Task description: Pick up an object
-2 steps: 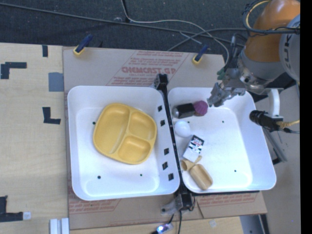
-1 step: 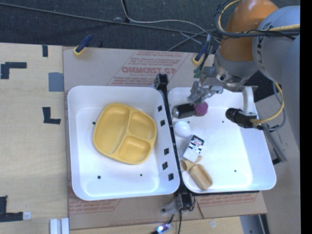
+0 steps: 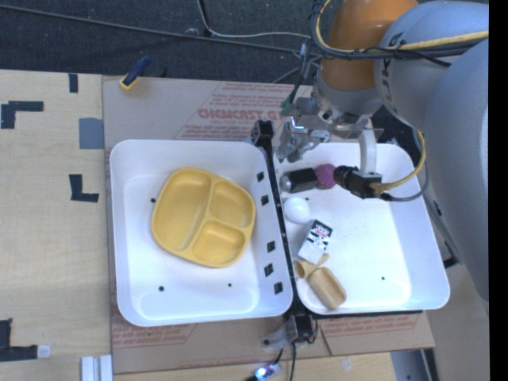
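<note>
Nearest you in the right bin (image 3: 397,288) lies a tan scoop-shaped piece (image 3: 324,285), close to the front wall and to the divider between the bins. Just beyond it, touching or almost touching, is a small white card or packet with dark print (image 3: 315,241), and beyond that a white egg-shaped ball (image 3: 297,209). These three sit in a tight line along the divider, so a descent on any one of them could nudge its neighbour or catch the bin wall instead of the object.

In the left bin (image 3: 127,213) you have one thing, a yellow divided tray (image 3: 204,216), lying flat near the middle. It is broad and shallow, a poor fit for a narrow pinch unless a rim is taken.

Farther back in the right bin, a dark cylinder (image 3: 299,180) and a purple ball (image 3: 325,175) lie side by side, the ball apt to roll if pushed.

The tool (image 3: 295,143) hangs at the back left corner of the right bin, just above or beside that dark cylinder. You cannot tell from this angle how wide it stands, and nothing is seen held in it. So close to the divider, a finger may strike the wall.
</note>
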You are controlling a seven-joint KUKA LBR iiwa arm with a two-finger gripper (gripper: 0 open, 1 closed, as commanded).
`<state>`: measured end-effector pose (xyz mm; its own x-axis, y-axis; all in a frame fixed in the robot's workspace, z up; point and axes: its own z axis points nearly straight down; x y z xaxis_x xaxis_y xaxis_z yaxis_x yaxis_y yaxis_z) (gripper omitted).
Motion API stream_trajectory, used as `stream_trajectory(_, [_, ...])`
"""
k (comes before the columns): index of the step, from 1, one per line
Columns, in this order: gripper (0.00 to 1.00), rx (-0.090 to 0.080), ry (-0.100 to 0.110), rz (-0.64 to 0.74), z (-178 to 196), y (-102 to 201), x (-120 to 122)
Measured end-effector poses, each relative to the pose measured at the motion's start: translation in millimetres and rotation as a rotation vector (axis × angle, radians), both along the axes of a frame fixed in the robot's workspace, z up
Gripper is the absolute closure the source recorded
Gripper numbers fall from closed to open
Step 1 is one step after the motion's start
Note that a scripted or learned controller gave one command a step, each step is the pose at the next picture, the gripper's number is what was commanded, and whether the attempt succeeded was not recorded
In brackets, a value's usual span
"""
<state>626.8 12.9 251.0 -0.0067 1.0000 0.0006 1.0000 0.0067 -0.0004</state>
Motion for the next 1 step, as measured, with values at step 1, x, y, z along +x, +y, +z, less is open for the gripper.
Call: stream_trajectory(1, [1.00, 0.000, 0.001, -0.001, -5.1, 47.5, 4.5])
